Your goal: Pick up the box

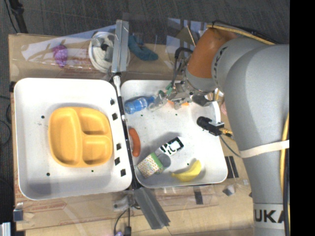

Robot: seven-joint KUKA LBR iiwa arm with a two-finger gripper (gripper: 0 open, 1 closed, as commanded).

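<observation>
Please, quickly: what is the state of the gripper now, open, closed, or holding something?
Gripper: cannot be told; it sits low at the far side of the right bin, near the blue bottle.

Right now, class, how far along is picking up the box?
Done: the arm has reached over the right bin. In hand: the gripper sits at the bin's far side, near the blue bottle. Left: the box lies ungrasped beside the banana.
</observation>
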